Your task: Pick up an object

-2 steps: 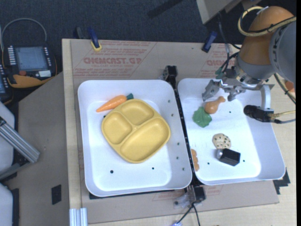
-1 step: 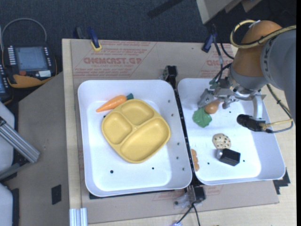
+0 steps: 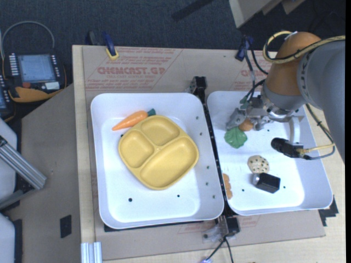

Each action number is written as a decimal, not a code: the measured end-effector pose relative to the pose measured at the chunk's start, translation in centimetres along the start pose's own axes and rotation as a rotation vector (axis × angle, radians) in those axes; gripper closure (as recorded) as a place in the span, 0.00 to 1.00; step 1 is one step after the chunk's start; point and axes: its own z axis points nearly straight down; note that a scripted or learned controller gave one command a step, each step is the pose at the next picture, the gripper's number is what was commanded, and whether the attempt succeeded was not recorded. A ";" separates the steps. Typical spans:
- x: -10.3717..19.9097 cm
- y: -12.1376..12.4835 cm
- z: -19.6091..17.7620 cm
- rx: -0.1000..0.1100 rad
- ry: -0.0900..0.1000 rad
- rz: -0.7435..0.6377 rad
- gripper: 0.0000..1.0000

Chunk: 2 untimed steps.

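My gripper [image 3: 243, 119] hangs low over the upper left of the right bin [image 3: 307, 199]. A small orange piece [image 3: 248, 126] shows right at its tip; whether it is held I cannot tell. Just below the gripper lies a green leafy toy [image 3: 236, 137]. Farther toward the front of the same bin sit a speckled cookie [image 3: 258, 163] and a black block [image 3: 268, 182]. In the left bin [image 3: 109, 196] lie a yellow divided plate [image 3: 158, 152] and a toy carrot [image 3: 130, 120] beside its upper left rim.
A black part with a yellow cable [image 3: 286, 146] hangs off the arm over the middle of the right bin. A small orange item [image 3: 226, 185] lies on that bin's left wall. A black clamp [image 3: 198, 85] stands between the bins at the back.
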 end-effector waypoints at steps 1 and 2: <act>0.0 0.1 -1.2 -0.002 0.000 0.000 1.00; -0.9 0.3 -7.2 -0.010 -0.003 0.000 1.00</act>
